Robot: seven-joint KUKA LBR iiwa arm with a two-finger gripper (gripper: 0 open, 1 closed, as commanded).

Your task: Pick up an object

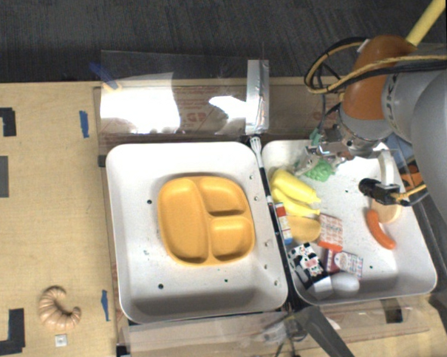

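Note:
My gripper [323, 149] hangs low over the far left part of the right bin [416, 265]. Just beneath and in front of it lies a small green object [318, 171]. Yellow bananas [294, 187] lie a little nearer, against the bin's left side. An orange sausage-shaped piece [381, 231] lies at the right of the bin. Nothing can be made out between the gripper's tips.
A pale yellow fruit [304, 227], a red-and-white packet [331, 232], a black-and-white box [305, 259], a pink carton [349, 262] and a white lump [345, 283] crowd the right bin's near part. The left bin [129, 215] holds a yellow divided plate [207, 217]. A croissant-like toy [59, 307] lies on the bench at the left.

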